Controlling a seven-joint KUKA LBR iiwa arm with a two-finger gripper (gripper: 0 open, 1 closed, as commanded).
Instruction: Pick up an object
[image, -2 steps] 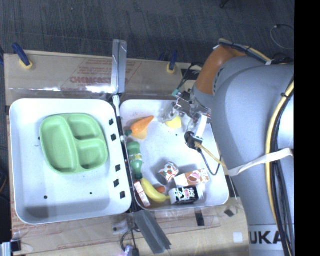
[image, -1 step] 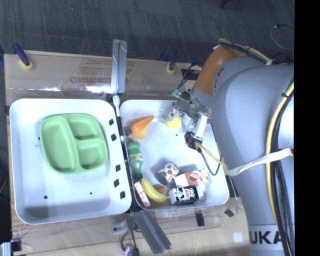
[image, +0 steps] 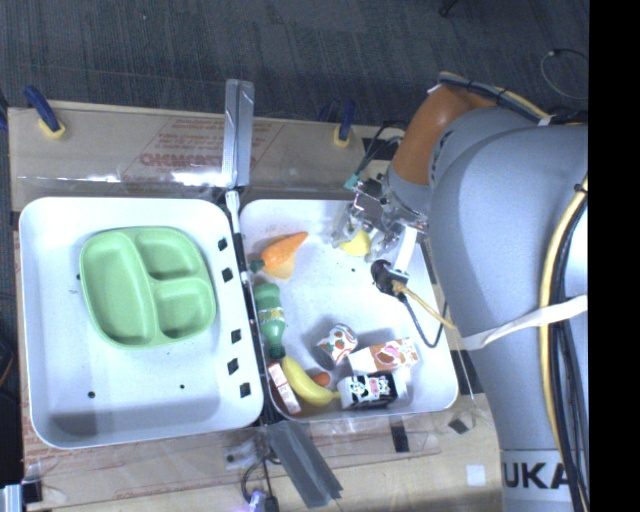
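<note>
Bins: two shallow white ones, side by side, the left bin (image: 50, 300) and the right bin (image: 320, 215).
Trays: one, a green divided tray (image: 148, 285) with three compartments, in the left bin.
Carrots: one, an orange carrot (image: 283, 250), upper left of the right bin.
Bottles: one green bottle (image: 269, 317) along the right bin's left wall.
Bananas: one yellow banana (image: 305, 383), lower left of the right bin.
Cartons: three small printed cartons, one red-and-white (image: 338, 344), one orange (image: 384, 355), one black-and-white (image: 369, 390).
Yellow pieces: one small yellow item (image: 354, 243) at the top of the right bin; kind unclear.
Blue clamps: two, one (image: 42, 110) upper left, one (image: 345, 124) top centre.
</note>
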